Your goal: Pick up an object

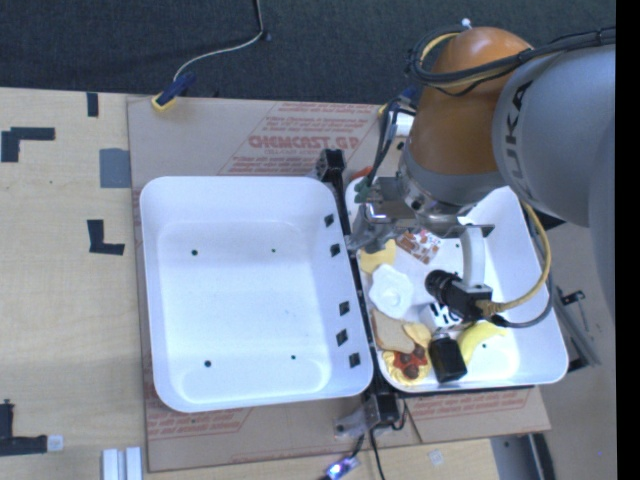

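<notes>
My gripper [378,230] hangs low over the far left part of the right bin [530,268], close to the wall shared with the left bin. Right under it lies a yellow piece [374,259], and a red and white packet [419,244] lies just to its right. A white cup-like thing [391,293] sits a little nearer the front. The wrist and arm hide the far part of this bin. I see nothing clearly held.
At the right bin's front lie a tan slice [402,335], a red piece [405,368], a black block [447,360] and a yellow banana-like thing [482,336], packed close together. The left bin [170,268] stands alongside. A blue and yellow cable [175,90] lies on the bench at the back.
</notes>
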Robot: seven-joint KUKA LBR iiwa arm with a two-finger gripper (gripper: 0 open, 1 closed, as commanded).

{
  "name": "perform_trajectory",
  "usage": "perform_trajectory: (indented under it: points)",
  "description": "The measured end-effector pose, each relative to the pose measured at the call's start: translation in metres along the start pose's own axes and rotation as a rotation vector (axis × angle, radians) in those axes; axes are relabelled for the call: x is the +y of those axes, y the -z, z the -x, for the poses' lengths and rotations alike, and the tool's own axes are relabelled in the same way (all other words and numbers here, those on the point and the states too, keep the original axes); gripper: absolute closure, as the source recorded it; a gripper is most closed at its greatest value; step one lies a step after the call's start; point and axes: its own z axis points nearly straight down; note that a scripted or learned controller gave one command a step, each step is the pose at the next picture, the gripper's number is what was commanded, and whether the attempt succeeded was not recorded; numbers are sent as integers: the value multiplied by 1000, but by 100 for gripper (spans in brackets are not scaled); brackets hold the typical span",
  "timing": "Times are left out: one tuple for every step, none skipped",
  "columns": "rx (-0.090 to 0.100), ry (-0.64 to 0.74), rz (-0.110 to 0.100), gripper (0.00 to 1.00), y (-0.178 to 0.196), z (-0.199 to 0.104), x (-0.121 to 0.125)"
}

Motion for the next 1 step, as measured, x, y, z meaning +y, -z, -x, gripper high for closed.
perform_trajectory:
  points:
    - [-1, -7, -6, 0, -2, 4, -3]
